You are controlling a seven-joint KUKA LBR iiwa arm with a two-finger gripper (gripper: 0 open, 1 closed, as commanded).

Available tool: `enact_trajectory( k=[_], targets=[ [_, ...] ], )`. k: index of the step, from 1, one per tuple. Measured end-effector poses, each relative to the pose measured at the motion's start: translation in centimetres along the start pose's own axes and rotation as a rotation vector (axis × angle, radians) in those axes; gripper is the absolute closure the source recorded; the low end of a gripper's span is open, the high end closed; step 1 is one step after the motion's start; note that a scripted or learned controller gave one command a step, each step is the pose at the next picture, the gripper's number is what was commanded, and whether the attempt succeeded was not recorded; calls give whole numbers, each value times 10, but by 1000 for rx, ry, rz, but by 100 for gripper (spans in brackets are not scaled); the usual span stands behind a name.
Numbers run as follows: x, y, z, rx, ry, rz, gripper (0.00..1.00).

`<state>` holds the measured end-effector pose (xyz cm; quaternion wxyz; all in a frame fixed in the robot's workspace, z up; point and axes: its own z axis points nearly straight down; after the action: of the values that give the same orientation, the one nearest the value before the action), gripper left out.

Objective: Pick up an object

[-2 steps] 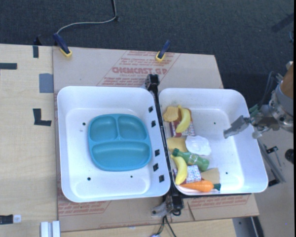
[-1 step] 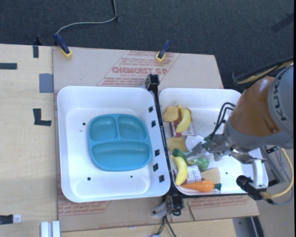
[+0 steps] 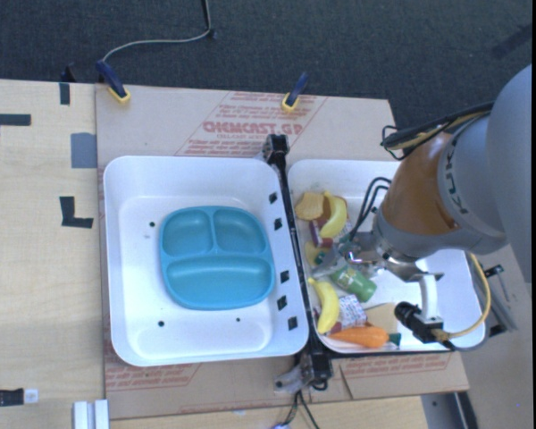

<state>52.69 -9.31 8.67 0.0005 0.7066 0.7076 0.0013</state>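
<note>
In the right bin [image 3: 464, 307], a heap of toy food lies along the left wall. It includes a yellow banana [image 3: 337, 214], a brownish-orange piece [image 3: 309, 206], a green can-like piece [image 3: 357, 283], a second banana [image 3: 325, 302], a white wrapped piece [image 3: 351, 311] and an orange carrot [image 3: 364, 336]. My gripper [image 3: 347, 256] reaches down from the grey arm with the orange band [image 3: 420, 195]. It sits low over the heap, just above the green piece and beside the upper banana. The wrist hides what lies under it.
The left bin [image 3: 125, 239] holds a blue divided plate [image 3: 217, 256]. A black divider [image 3: 286, 239] runs between the bins. Cables [image 3: 478, 307] hang off the wrist over the right bin's right half. Cardboard and clamps [image 3: 114, 86] lie behind the bins.
</note>
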Motion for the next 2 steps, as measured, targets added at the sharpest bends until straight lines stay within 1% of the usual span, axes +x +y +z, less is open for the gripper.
enact_trajectory(
  k=[1,2],
  targets=[
    [-13,65,0,-2,-3,1,0],
    [-13,65,-10,-1,-4,1,100]
  ],
)
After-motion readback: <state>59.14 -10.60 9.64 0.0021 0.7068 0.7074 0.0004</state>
